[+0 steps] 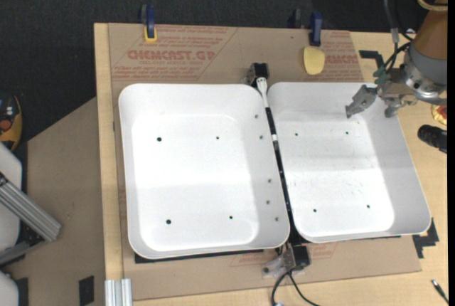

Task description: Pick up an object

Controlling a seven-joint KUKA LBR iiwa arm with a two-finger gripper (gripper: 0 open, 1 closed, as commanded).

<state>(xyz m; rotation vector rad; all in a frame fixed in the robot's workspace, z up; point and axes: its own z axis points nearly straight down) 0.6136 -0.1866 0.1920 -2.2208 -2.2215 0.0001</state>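
Gripper [372, 102] over far right corner of right bin [398, 155], fingers spread apart, nothing between them. Grey wrist and orange band [434, 38] reaching in from right edge. Left bin [135, 155] just beside, rims touching along black centre strip [274, 148]. Pale yellow object [313, 60] on brown board [178, 52] beyond right bin, below blue clamp [316, 27]

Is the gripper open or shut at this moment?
Open: the gripper has two fingers spread apart above the right bin, with nothing between them.
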